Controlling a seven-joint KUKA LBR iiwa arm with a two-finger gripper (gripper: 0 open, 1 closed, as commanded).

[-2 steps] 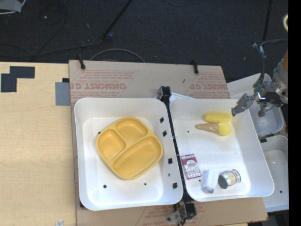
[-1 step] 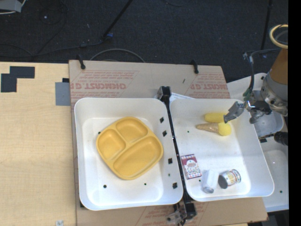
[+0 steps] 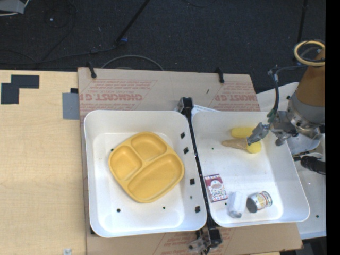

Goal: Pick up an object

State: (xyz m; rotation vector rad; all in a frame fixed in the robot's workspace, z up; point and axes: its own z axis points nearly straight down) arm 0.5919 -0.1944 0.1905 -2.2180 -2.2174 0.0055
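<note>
a smooth yellow block with a tan wedge lies far in the right bin, touching the gripper, whose finger spread i cannot tell; the arm reaches in from the right.

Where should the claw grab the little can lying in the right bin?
Judging from its pose, grab the can across its round middle, coming straight down from above. It lies on its side, so the curved sides face outward, and the grey piece beside its left end leaves the long sides free.
</note>
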